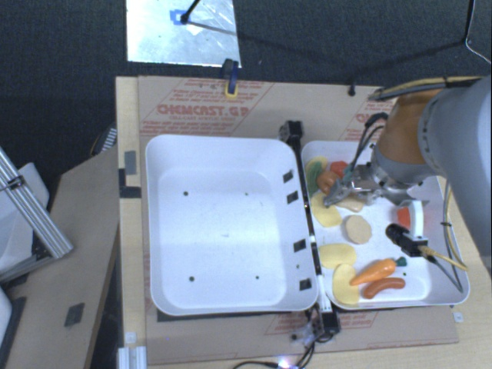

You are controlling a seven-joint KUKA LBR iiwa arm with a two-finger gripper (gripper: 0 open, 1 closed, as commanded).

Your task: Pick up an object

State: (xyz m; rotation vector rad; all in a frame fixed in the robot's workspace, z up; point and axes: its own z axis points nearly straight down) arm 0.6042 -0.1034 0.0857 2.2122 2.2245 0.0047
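The right bin (442, 294) holds several toy foods. An orange carrot (374, 270) and a red sausage (383, 286) lie near its front. Yellow slices (327, 214) lie along its left side, and a tan round piece (357, 229) sits in the middle. An orange-red piece (330, 177) and a yellow-green piece (315, 167) sit at the back left. My gripper (335, 196) hangs low over the back-left part of this bin, just right of the orange-red piece and above the top yellow slice. I see nothing clearly held between its fingers.
The left bin (157, 229) stands beside the right one, with a black divider strip (302, 206) between them. A red and white piece (413, 217) lies at the right bin's right side, under the arm (430, 141). A shiny metal sheet (182, 21) lies behind the bench.
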